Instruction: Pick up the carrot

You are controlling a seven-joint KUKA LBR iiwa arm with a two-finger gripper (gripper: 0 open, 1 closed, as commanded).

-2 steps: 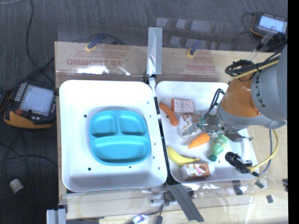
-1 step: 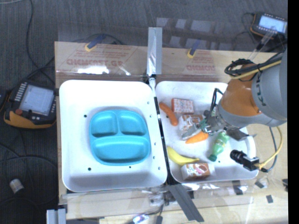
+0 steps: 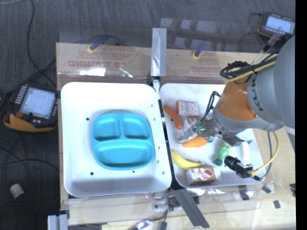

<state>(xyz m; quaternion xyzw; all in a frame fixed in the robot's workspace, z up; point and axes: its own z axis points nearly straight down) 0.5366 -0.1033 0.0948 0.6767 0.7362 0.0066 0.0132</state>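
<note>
Carrot (image 3: 194,142) lying mid right bin (image 3: 254,147), just above banana (image 3: 184,161), hand (image 3: 205,130) low over its right end, grip state impossible to tell, blue divided plate (image 3: 123,139) in left bin (image 3: 76,143)

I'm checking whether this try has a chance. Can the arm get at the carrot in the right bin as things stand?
Probably yes. The gripper already sits right over the carrot in the right bin, and nothing lies on top of it. The banana and the green bottle lie close by and could be nudged.
</note>
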